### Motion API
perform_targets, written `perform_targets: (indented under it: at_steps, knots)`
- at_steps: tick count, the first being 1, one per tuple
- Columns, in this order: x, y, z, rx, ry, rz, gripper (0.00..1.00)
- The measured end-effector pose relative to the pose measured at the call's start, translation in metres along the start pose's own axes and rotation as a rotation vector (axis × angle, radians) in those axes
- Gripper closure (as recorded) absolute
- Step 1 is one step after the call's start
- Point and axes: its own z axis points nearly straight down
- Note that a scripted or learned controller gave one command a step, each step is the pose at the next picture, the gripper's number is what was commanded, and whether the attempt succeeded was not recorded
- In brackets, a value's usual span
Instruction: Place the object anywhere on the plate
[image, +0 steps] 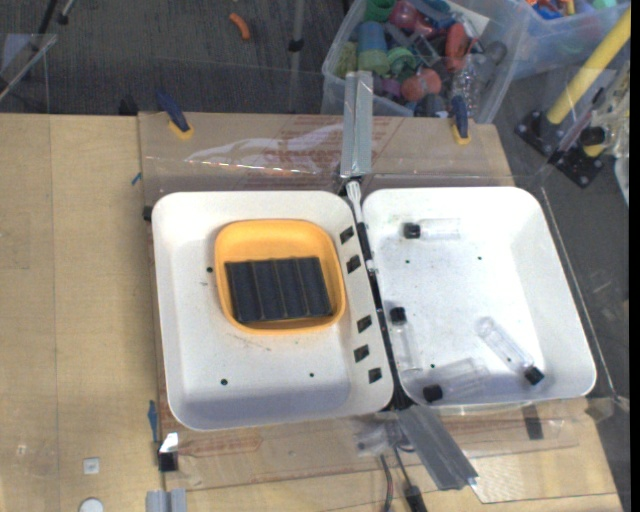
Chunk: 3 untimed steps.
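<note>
Left bin (190, 390) holds an orange plate (232, 240), roughly centred. A black ridged block (279, 290) lies flat on the plate, covering most of its middle. Right bin (560, 300) has four clear vials with black caps: one near the top (430, 230), one against the divider (400, 330), one at the bottom edge (455, 380), one lying diagonally at lower right (508, 350). All well apart. Both bins sit on the wooden bench (70, 300). Clear tub of coloured parts (420, 50) behind the bins.

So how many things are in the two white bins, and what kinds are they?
Yellow plate: 1
Dark ridged block, lying on the plate: 1
Clear tubes with black caps, right bin: 4
Total: 6
</note>
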Motion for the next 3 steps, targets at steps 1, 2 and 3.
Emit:
perform_targets:
  at_steps: [1,2,3]
  knots:
    - [-0.0038,-0.0010,0.0001,-0.001,-0.001,-0.404,1.00]
    - [-0.0036,-0.0012,0.0002,-0.002,-0.002,-0.746,1.00]
    - [-0.0035,-0.0012,0.0007,-0.003,-0.002,-1.145,1.00]
